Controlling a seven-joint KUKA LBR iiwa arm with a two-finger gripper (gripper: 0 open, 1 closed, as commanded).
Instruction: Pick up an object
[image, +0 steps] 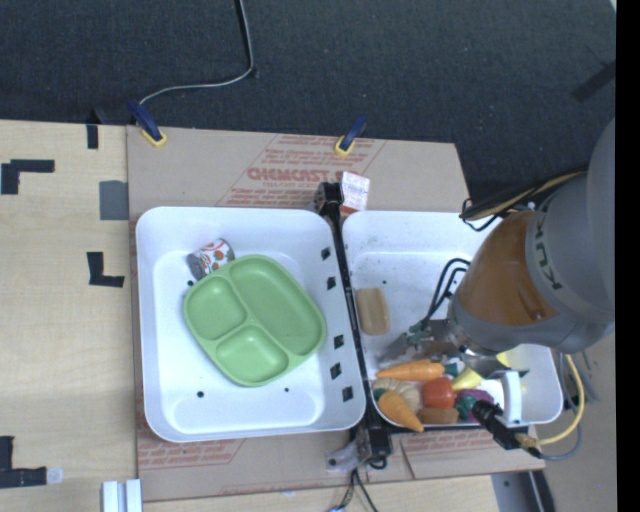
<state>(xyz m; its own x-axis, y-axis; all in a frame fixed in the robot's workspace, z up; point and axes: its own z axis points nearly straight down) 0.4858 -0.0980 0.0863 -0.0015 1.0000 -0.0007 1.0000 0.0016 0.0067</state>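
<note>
Camera view: the arm (540, 270) reaches into the right bin (400, 240), its wrist low over the near end, where toy food is heaped: a long carrot (410, 371), a second carrot (397, 408), a red tomato-like piece (437, 392) and a yellow piece (466, 379). The gripper (425, 338) sits just above the long carrot; how it is set I cannot tell, as the wrist hides it. A tan block (373, 311) lies apart, nearer the divider. The left bin (160, 300) holds a green divided plate (254, 318) and a small can (209, 258). This looks like the descent onto the pile. The next move calls for closing on one piece, likely the long carrot, and lifting straight up.
</note>
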